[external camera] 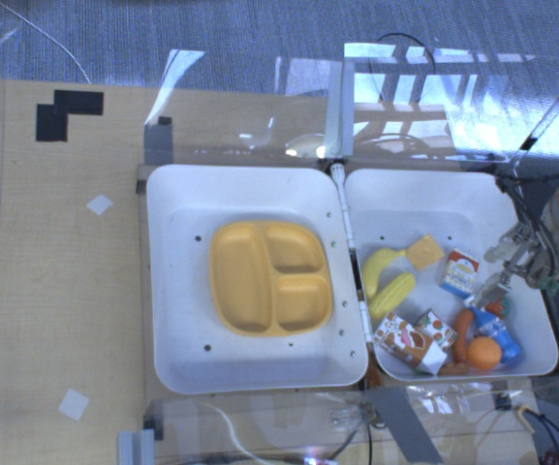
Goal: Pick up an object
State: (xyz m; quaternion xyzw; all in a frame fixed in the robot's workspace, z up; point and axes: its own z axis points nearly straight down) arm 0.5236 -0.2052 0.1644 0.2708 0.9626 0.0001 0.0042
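Left bin point(177, 260): holds the divided tray point(270, 277), near its middle.
Right bin point(434, 197): touching the left bin's right side.
Banana point(388, 281): in the right bin, just right of the tray.
Carton point(415, 341): in front of the banana.
Gripper point(508, 281): right of the banana.

Both white bins point(250, 376) look like smooth, slightly glossy plastic. The yellow divided tray point(269, 277) is matt plastic. The bench top point(56, 289) shows a pale wood grain. The small cartons point(415, 340) look like printed cardboard.
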